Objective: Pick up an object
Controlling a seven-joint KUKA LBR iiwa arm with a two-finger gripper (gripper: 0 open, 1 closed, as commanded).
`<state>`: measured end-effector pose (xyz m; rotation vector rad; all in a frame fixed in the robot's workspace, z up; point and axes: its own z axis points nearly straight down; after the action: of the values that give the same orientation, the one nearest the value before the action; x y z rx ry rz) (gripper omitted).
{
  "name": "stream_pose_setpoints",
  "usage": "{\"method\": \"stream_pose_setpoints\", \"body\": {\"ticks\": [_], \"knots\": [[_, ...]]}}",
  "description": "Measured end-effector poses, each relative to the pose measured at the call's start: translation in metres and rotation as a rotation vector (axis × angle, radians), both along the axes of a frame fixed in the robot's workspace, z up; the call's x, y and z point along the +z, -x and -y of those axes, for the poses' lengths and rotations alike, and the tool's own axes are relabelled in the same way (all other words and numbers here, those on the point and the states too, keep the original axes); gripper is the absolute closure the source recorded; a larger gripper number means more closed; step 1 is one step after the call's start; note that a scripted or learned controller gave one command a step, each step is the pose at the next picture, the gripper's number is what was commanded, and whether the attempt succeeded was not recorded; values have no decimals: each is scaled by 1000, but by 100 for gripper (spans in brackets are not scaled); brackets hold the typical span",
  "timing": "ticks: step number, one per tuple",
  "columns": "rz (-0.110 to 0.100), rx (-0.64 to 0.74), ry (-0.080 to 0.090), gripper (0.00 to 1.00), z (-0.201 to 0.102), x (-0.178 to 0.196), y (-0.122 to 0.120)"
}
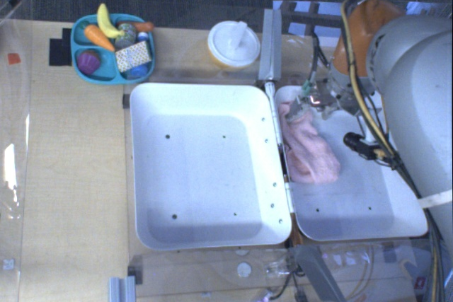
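Note:
A crumpled pink cloth (308,146) lies in the right bin (361,212), against its left wall near the far end. My gripper (311,100) hangs over the cloth's far end, at the bin's far left corner. The grey arm with its orange band (364,25) covers most of the right bin's far side. The cloth's upper tip sits right under the gripper, and contact cannot be made out.
The left bin (205,163) sits beside the right one, their walls touching. A blue divided tray (112,49) with toy food, including a banana and a carrot, stands at the far left of the bench. A white lidded cup (234,44) stands behind the left bin.

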<state>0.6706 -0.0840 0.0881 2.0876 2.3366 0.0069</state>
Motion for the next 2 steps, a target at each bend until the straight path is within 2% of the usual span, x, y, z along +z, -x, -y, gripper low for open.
{"method": "stream_pose_setpoints", "body": {"ticks": [1,2], "knots": [[1,143,1,0,40,1,49],[3,150,1,0,55,2,123]]}}
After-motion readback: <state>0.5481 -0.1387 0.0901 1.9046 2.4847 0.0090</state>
